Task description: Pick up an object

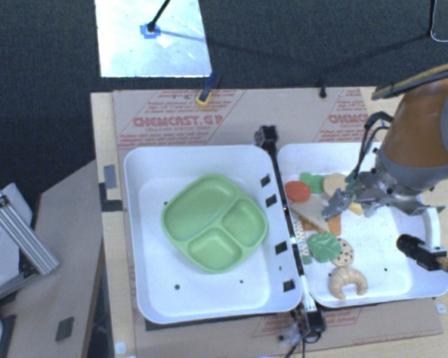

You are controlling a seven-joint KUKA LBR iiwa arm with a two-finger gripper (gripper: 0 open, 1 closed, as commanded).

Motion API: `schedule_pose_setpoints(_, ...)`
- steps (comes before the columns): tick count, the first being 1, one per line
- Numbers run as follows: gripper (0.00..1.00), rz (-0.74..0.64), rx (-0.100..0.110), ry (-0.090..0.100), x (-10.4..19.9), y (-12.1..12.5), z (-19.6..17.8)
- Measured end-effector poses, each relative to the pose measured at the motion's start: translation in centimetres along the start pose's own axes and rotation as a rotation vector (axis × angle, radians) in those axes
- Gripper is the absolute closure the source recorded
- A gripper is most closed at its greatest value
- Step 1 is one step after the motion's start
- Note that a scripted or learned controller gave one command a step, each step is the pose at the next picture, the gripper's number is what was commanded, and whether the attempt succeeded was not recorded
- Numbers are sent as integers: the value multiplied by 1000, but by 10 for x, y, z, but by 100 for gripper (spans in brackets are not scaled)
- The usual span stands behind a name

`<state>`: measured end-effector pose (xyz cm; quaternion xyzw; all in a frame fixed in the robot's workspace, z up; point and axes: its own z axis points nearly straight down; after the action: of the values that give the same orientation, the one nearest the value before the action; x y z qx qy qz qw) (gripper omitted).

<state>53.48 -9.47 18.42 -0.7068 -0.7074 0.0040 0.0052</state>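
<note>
The right bin (396,277) holds several toy foods. A red tomato (297,191), a green piece (312,181) and a tan round piece (335,183) lie at its far left. Nearer the front are a pale wedge (310,221), an orange carrot-like piece (334,225), a green leafy piece (323,245), a speckled cookie (341,254) and a croissant (348,282). My gripper (337,202) hangs low over the carrot-like piece and the wedge, just in front of the tan piece. I see nothing lifted in it.
The left bin (151,292) bears a green divided plate (214,223). A black-clipped divider (282,209) separates the bins. A black cylindrical part (418,252) of the arm juts over the right bin's front right. The orange-banded arm (425,132) covers the bin's far right.
</note>
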Motion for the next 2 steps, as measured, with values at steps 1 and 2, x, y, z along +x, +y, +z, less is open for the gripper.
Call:
schedule_pose_setpoints(1,0,-3,-14,-1,0,3,-7)
schedule_pose_setpoints(2,0,0,-11,-1,-2,-5,51)
